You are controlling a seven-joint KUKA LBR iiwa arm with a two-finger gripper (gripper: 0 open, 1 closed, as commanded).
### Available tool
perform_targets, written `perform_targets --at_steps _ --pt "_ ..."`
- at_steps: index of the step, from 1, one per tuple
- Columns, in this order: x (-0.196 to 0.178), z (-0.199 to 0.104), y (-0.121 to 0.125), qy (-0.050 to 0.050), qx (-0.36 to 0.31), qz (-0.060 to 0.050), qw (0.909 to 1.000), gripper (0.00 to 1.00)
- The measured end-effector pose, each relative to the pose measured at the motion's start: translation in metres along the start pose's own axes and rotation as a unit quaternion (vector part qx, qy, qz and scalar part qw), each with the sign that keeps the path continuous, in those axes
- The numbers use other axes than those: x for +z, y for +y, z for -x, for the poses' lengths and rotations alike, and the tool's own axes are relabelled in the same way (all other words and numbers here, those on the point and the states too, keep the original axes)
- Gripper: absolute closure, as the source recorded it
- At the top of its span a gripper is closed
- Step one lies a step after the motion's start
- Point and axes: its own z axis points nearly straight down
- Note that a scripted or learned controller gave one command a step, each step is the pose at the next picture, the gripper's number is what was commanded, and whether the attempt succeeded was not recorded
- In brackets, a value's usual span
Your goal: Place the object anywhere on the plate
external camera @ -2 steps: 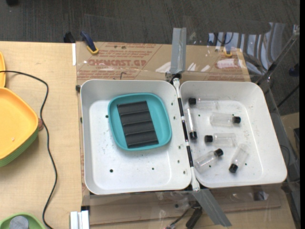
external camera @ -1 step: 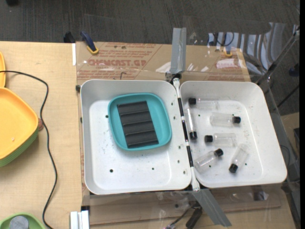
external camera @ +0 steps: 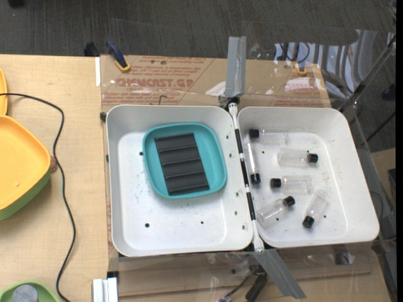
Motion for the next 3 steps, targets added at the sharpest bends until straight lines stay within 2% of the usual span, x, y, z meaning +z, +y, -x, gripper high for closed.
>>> perform_targets --at_steps 3 --pt "-0.0007 -0.0056 0.001 0.001 0.0 0.0 1.0 0.0"
